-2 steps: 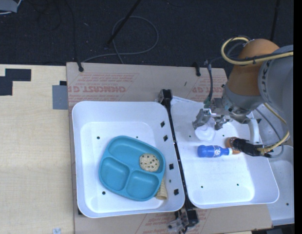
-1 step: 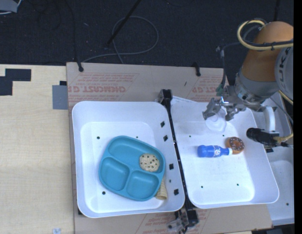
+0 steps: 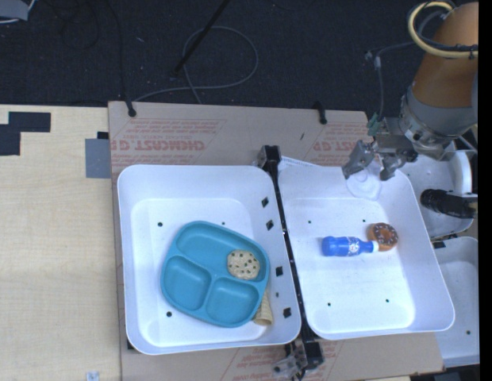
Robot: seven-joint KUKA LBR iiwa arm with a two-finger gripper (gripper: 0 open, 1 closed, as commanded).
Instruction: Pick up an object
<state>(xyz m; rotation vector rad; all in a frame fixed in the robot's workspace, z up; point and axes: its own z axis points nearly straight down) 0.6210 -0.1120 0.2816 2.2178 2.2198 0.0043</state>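
Note:
A small blue bottle [image 3: 345,247] with a white cap lies on its side in the right bin [image 3: 405,312]. A brown frosted donut [image 3: 382,236] touches its cap end. My gripper [image 3: 370,167] hovers over the far edge of the right bin, well above and behind both. Its two grey fingers are spread open with nothing between them. In the left bin [image 3: 143,213] a blue divided plate [image 3: 190,284] carries a cookie [image 3: 244,264] in one compartment.
A tan cone-shaped piece [image 3: 263,315] pokes out from under the plate's near right corner. A black divider [image 3: 279,236] runs between the two bins. Cables lie on the dark floor behind the bench, and white equipment [image 3: 456,201] stands right of the right bin.

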